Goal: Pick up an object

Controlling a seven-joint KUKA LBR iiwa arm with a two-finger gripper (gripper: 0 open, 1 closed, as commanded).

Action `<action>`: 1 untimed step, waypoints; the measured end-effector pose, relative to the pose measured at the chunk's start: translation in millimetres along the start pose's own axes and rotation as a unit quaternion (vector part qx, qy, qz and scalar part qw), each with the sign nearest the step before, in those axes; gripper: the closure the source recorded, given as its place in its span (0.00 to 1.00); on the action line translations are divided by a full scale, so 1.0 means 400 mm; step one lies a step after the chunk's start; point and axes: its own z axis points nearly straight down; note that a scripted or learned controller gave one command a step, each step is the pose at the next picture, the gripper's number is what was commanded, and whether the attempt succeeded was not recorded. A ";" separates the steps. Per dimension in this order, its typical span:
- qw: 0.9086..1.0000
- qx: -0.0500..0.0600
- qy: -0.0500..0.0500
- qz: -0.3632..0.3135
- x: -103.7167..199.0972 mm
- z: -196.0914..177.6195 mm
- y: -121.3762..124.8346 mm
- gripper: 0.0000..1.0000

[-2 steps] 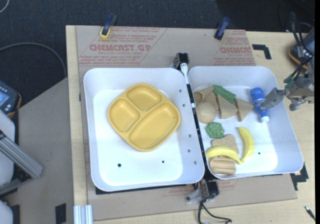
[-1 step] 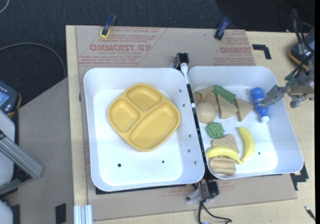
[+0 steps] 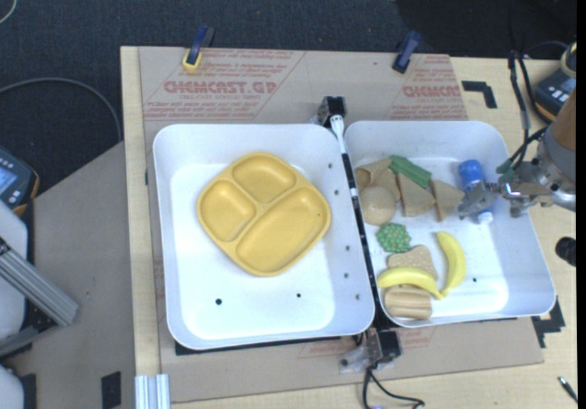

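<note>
Can't tell how the gripper (image 3: 478,203) jaws are set, but it's right by the blue object (image 3: 470,171), so I'd centre over that before dropping down.

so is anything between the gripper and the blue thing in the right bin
Nothing visible. The gripper sits at the right side of the right bin, right beside the blue object, with no other item between them. The bananas and other food pieces lie further left.
</note>
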 end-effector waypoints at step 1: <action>1.000 0.000 0.000 0.000 -0.003 0.105 -0.001 0.00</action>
